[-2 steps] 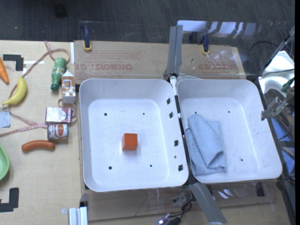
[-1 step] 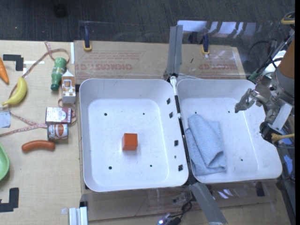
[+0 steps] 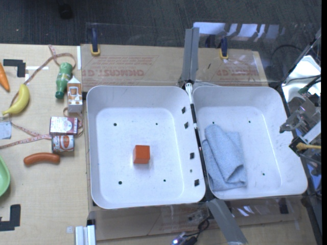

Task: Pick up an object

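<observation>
My gripper (image 3: 301, 129) sits at the right edge of the scene, just outside the right rim of the right bin (image 3: 273, 98), and from this slant I cannot tell how it is set. Nothing shows in its grasp. In the left bin (image 3: 97, 137) an orange block (image 3: 142, 154) rests on the floor, a little near of the middle and apart from every wall. In the right bin a grey cloth (image 3: 225, 157) lies crumpled, close to the left wall and running toward the near edge; it is well apart from my gripper. The two bins touch along a grey divider (image 3: 190, 60) that rises at the far side. Both stand on a cardboard sheet (image 3: 133, 65) held by clamps at the far edge. To the left, on the wooden bench (image 3: 30, 198), lie toy foods: a banana (image 3: 18, 101), a carrot (image 3: 4, 78) at the edge, a green bottle (image 3: 63, 78), a small carton (image 3: 74, 97), a box (image 3: 64, 125), a can (image 3: 63, 143) and a sausage (image 3: 42, 159), with a tape looped among them.
</observation>
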Robot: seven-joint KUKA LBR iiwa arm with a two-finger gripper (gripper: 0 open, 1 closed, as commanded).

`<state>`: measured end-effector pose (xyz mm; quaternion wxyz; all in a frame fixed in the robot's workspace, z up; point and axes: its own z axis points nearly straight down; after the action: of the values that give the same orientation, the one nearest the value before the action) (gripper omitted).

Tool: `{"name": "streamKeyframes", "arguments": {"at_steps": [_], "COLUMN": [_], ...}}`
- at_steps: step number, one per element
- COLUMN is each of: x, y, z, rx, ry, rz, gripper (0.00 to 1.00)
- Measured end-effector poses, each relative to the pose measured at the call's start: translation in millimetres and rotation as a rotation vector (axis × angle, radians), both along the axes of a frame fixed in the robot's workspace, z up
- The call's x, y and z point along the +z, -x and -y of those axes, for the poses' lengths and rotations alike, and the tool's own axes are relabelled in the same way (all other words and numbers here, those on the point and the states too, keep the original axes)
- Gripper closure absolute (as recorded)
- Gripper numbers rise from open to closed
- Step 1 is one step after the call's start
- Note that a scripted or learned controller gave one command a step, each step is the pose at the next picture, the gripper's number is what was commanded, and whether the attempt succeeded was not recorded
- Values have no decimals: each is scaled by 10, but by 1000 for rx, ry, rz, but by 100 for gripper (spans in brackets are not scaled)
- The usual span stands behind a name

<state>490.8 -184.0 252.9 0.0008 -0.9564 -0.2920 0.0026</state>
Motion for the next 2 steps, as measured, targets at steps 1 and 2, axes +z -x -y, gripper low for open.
{"name": "streamKeyframes", "arguments": {"at_steps": [1,2], "x": [360,-174], "y": [127,132], "z": [279,-1832], "rx": [-388,-390], "ry": [3,2], "rz": [2,0], "gripper": [0,0]}}
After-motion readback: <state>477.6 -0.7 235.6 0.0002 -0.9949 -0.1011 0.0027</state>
